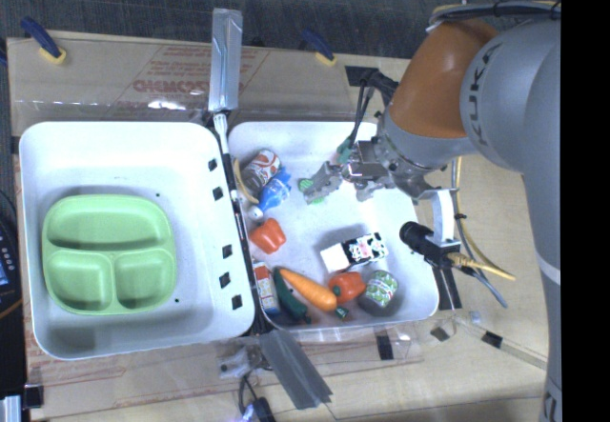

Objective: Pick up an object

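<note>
My gripper [335,179] hangs low over the upper middle of the right bin [419,301]. A small green piece [308,187] shows right at its left tip; whether it is gripped is unclear. Left of it lie a striped round can [262,165] and a blue bottle [274,191]. Below are an orange pepper [268,235], a white box with black print [354,251], a carrot [307,289], a red tomato [349,286] and a green-white ball [381,289].
The left bin [57,149] holds a green divided tray [110,251]. A small bottle [264,285] and a dark green thing [291,308] lie along the right bin's lower left wall. The arm covers the right bin's upper right corner.
</note>
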Tool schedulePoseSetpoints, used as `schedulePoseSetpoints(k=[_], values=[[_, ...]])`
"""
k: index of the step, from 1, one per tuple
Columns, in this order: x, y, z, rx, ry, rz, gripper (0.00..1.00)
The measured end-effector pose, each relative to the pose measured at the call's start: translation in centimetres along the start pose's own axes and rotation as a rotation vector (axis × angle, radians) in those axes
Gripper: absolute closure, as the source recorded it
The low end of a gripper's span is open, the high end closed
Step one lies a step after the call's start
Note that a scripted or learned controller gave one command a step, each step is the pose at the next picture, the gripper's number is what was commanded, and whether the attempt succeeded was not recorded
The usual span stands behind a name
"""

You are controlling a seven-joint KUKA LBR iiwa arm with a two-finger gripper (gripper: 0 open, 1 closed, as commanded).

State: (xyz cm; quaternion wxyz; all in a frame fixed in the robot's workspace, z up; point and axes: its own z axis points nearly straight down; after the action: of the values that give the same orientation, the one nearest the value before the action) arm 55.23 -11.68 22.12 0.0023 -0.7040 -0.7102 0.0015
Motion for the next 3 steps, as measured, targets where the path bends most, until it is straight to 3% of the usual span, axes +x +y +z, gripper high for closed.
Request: schedulePoseSetpoints(k=[1,2,3], values=[[0.5,-6.7,-2.6,-0.003,-0.002,-0.495,0.0],[3.1,0.6,-8.0,-0.005,-0.006,-0.997,0.0],[7.7,-5.4,-4.9,-0.001,-0.003,-1.216,0.0]])
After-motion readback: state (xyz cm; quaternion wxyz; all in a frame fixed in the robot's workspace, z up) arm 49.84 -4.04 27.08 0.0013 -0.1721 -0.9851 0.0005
